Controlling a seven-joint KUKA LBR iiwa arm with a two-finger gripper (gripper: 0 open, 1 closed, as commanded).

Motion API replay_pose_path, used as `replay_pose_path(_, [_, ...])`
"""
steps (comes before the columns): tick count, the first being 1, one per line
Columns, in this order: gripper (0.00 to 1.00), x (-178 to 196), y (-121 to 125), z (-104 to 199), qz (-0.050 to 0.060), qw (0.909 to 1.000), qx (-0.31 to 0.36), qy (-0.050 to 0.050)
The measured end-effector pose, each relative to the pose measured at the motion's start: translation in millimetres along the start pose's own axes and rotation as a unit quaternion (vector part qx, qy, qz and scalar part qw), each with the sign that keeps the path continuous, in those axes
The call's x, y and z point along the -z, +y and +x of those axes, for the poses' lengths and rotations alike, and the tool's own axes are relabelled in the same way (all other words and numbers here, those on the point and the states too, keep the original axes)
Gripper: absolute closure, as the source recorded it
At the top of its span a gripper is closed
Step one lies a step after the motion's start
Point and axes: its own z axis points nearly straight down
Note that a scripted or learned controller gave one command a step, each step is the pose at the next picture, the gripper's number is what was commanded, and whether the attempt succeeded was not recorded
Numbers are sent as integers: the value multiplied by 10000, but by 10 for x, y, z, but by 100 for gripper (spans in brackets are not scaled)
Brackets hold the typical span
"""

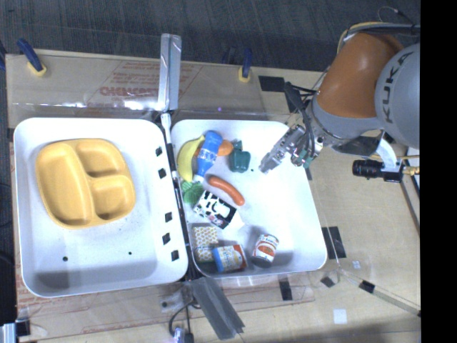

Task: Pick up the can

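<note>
A small can (265,249) with a red and white label stands near the front edge of the right bin (300,213). Beside it on the left, a second can (228,257) with a blue and orange label lies on its side. My gripper (268,164) hangs over the right bin's back right part, tilted down and to the left. It is well behind both cans and touches nothing. A green toy (239,161) sits just left of the gripper tip.
The right bin also holds a banana (186,158), a blue bottle (208,151), a red sausage (226,189), a black-and-white packet (215,209) and a checked box (205,236). A yellow divided tray (86,181) lies in the left bin (43,263).
</note>
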Motion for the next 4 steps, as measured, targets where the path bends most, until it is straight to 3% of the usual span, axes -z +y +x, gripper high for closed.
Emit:
replay_pose_path(1, [100,108,14,-4,-3,10000,27,-10])
replay_pose_path(2, [100,-1303,403,397,0,9986,523,14])
replay_pose_path(3, [100,19,797,-259,-6,9979,651,-5])
replay_pose_path(4, [0,15,797,-257,-5,9979,652,-1])
